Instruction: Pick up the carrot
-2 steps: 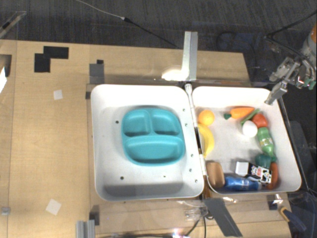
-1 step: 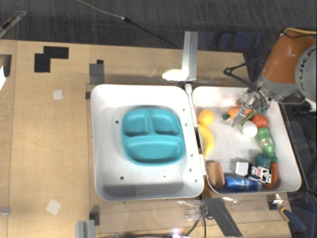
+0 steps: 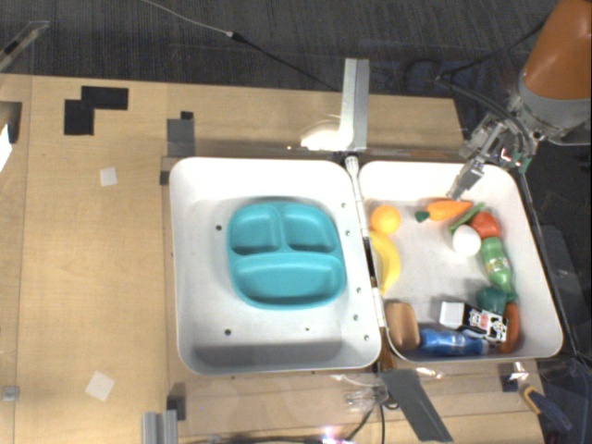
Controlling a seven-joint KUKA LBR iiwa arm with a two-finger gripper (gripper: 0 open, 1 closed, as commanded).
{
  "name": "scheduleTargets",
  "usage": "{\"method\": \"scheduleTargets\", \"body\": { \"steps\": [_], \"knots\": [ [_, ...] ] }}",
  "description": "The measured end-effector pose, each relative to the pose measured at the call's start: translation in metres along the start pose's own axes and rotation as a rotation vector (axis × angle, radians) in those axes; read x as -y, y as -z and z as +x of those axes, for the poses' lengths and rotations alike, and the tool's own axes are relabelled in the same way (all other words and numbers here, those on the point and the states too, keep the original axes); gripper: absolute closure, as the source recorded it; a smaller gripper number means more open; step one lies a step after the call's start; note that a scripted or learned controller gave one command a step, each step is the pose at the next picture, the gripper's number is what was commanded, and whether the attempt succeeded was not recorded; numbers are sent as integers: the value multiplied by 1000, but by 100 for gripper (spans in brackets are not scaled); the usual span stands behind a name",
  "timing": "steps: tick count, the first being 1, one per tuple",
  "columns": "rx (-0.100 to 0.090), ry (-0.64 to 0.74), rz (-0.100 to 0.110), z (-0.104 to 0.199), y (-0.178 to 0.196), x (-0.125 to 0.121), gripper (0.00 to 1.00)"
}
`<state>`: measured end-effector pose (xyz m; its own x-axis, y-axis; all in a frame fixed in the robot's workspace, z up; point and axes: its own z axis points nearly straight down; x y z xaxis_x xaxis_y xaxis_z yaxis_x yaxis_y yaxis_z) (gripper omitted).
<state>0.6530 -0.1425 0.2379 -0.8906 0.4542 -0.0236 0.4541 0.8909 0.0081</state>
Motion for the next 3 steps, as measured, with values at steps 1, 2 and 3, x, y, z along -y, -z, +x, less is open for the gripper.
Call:
{"method": "scheduleTargets", "body": {
  "steps": [1,2,3],
  "knots": [
    [-12,115,3,22,-146,9,0],
    [-5,336,-1,6,-24,-29,0],
    [-26,327,4,2,-144,32,0]
  ]
}}
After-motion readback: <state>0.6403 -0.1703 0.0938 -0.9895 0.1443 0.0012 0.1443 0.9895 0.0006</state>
